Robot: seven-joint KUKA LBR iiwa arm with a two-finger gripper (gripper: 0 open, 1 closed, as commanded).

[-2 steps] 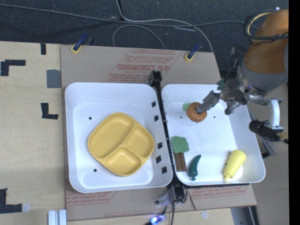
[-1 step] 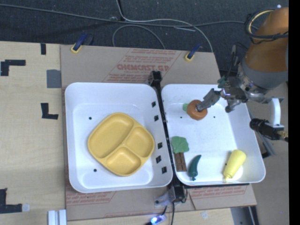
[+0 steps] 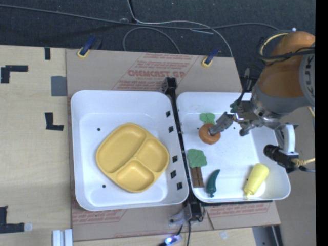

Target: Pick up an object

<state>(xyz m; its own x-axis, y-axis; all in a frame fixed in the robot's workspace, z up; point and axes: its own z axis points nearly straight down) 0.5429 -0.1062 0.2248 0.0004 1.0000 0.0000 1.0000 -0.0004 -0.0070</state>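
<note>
Jaws (image 3: 214, 130) at the carrot (image 3: 209, 134), right bin (image 3: 271, 191).
Carrot lies at the bin's 10 o'clock; whether the jaws grip it I cannot tell. Close squarely across it, then lift straight up.

A robotics lab: white bins (image 3: 82, 137) clamped onto cardboard sheeting (image 3: 154, 70), loose cables (image 3: 154, 27) across dark carpet (image 3: 51, 9), black tape marks (image 3: 13, 73) on the bench.
</note>
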